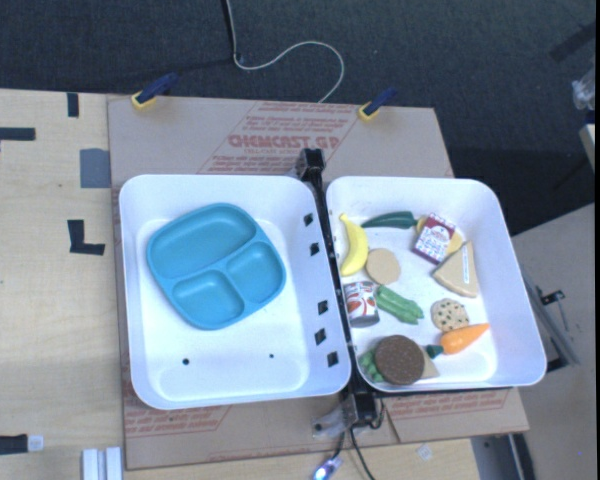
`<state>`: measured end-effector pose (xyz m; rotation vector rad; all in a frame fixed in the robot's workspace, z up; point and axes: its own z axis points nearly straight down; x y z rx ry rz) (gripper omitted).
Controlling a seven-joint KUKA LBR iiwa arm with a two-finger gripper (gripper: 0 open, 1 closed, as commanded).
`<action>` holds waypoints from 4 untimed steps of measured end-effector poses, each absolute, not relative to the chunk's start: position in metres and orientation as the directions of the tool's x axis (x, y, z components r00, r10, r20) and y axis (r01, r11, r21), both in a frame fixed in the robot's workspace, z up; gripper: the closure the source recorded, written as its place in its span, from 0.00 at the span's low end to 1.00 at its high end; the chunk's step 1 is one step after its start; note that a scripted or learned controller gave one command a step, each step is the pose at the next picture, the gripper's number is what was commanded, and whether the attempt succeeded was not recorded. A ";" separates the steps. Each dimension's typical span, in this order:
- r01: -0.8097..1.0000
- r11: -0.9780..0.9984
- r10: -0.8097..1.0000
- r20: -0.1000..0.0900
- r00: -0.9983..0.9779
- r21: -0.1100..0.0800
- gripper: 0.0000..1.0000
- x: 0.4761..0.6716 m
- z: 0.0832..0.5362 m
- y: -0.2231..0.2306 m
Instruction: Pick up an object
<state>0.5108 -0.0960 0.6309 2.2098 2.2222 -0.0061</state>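
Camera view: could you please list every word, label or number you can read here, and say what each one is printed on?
"CHEMCAST GP", in red and seen upside down, on the brown board under the bins; the smaller red lines around it are too blurred to read.
Red carton in the right bin: label too small to read.
Small can: label too blurred to read.

This is a robotics lab setup, no question. The wooden tabletop (40,298) carries black tape marks (8,142) as position guides, and a cardboard sheet (270,138) is clamped onto it with two blue-and-yellow clamps (154,90). Two white bins (140,208) sit side by side on it, one with a blue divided plate (216,264), the other with toy food (410,288). A cable (280,58) trails across dark carpet (430,28).
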 end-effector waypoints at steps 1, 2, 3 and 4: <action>1.000 0.006 1.000 -0.009 -0.006 0.004 1.00 0.511 0.641 -0.096; 1.000 0.007 1.000 -0.009 -0.007 0.004 1.00 0.512 0.651 -0.096; 1.000 0.008 1.000 -0.010 -0.008 0.004 1.00 0.512 0.661 -0.095; 1.000 0.008 1.000 -0.010 -0.008 0.004 1.00 0.513 0.671 -0.095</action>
